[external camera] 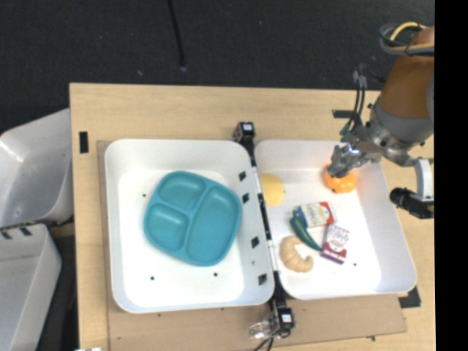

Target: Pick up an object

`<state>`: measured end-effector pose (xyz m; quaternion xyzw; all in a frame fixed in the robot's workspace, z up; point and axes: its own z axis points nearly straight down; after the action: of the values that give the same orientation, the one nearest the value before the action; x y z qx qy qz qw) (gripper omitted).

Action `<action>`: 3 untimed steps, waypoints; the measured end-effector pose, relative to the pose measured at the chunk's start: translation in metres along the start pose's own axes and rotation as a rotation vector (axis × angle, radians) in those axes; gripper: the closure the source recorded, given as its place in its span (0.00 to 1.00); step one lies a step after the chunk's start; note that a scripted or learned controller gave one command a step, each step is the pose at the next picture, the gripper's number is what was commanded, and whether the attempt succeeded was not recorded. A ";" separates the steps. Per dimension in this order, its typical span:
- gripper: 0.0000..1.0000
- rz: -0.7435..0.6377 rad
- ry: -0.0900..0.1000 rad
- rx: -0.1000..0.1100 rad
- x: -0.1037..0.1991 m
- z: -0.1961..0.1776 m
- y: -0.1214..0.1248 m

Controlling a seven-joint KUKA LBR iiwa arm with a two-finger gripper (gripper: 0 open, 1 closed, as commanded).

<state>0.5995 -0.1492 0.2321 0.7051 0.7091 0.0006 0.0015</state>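
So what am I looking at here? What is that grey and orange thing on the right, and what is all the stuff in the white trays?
This is one camera fixed above a wooden bench, looking down at a slant. The grey and orange thing is a robot arm reaching in from the right. At its tip is a two-finger gripper, sitting right over a small orange toy; whether it actually grips the toy is hard to tell.

Two shallow white bins sit side by side. The left bin holds a teal divided plate. The right bin holds the orange toy, a yellow lemon-like piece, a croissant, a green pod-like piece and two small printed packets.
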 end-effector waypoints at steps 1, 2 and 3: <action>1.00 -0.001 0.002 0.003 0.049 0.007 0.010; 1.00 -0.001 0.000 0.000 0.106 0.004 0.033; 1.00 -0.001 0.002 0.001 0.156 0.009 0.045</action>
<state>0.6432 0.0069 0.2231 0.7047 0.7095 0.0010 0.0002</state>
